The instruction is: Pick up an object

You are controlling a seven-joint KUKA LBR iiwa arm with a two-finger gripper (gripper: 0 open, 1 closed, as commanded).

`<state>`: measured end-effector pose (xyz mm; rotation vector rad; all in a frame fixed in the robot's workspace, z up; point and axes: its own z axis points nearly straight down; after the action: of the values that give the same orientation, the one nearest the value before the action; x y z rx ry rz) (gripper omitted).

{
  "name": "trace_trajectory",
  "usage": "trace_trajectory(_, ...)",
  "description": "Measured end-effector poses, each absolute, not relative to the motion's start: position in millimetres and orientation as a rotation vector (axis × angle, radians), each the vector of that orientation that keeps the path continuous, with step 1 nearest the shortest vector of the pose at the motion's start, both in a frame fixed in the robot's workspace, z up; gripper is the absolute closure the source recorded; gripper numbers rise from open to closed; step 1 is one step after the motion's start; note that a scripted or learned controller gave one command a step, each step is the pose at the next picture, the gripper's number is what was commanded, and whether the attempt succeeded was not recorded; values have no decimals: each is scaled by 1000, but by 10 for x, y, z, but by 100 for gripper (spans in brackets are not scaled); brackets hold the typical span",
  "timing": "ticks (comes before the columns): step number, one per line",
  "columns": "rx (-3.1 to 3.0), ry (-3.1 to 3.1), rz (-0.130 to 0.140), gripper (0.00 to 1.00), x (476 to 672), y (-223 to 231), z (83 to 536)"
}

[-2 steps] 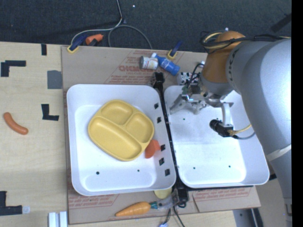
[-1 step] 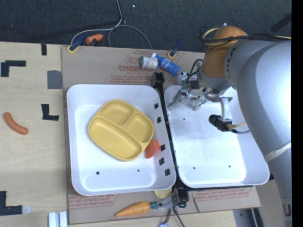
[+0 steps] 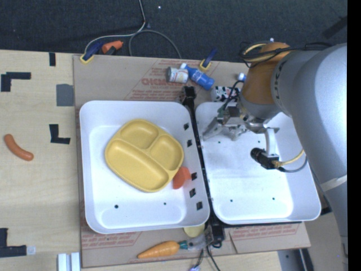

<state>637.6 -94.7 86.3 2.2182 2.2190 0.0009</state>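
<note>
Swing grey arm point(image 3: 316, 95) left, out of right bin point(image 3: 282, 208) into left bin point(image 3: 93, 151). Skip broad yellow divided plate point(image 3: 144, 154). Gripper point(image 3: 223, 127): spread or pressed together, cannot tell. Centre over small orange-red piece point(image 3: 180, 178) touching plate's right edge; descend straight.

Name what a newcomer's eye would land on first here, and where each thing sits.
The yellow divided plate lies big and bright in the left bin, with a small orange-red piece touching its lower right edge. The grey arm, with its orange band, looms over the right bin from the right. Outside the bins, a toy carrot lies on the bench below the left bin, and a sausage far left.
</note>
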Motion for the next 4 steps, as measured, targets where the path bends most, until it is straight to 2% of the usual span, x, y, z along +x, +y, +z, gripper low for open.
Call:
trace_trajectory(1, 2217, 2223, 2, 0, 6699, -1033, 853)
trace_trajectory(2, 2215, 2223, 3, 100, 6695, -1027, 957)
trace_trajectory(3, 2215, 2223, 3, 0, 6696, -1028, 959)
trace_trajectory(4, 2219, 2220, -1, 0, 6632, -1000, 851)
